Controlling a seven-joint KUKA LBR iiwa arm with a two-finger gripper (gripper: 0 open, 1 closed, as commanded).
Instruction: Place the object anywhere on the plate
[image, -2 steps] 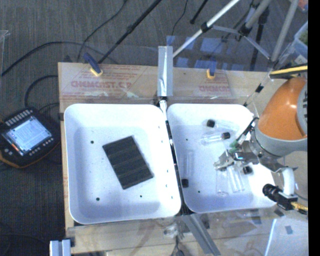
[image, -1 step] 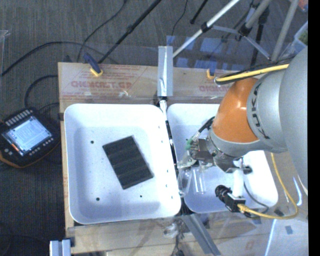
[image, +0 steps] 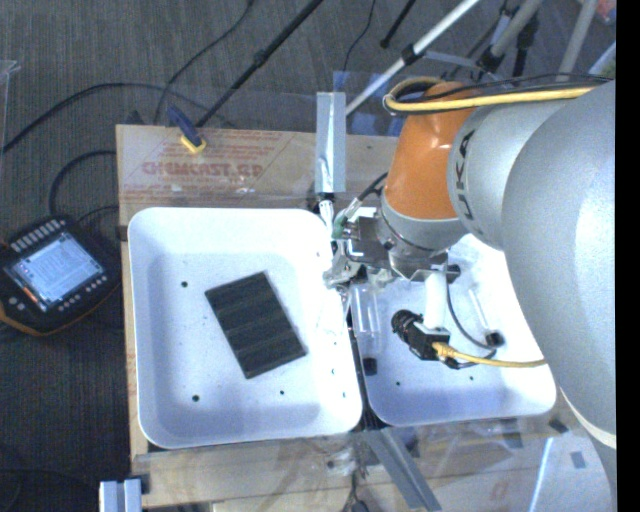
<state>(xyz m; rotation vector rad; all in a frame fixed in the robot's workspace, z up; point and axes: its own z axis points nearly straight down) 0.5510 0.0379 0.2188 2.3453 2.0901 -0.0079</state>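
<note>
Arm: the grey arm with its orange band fills the right of the frame, wrist bent down over the seam between the two bins.
Gripper: the gripper hangs at centre frame, just right of the seam, low over the right bin.
Grip state: I cannot tell; the wrist hardware hides it.
Object: no loose item is clear; whatever the task means may lie under the wrist.
Plate: the dark ribbed plate lies flat and slantwise at mid-left, in the left bin, well apart from the gripper.
Step in hand: likely a pick in the right bin.
Doing it well: descend straight, close squarely, lift clear of the bin walls, then cross left and release low over the plate's middle.
</note>
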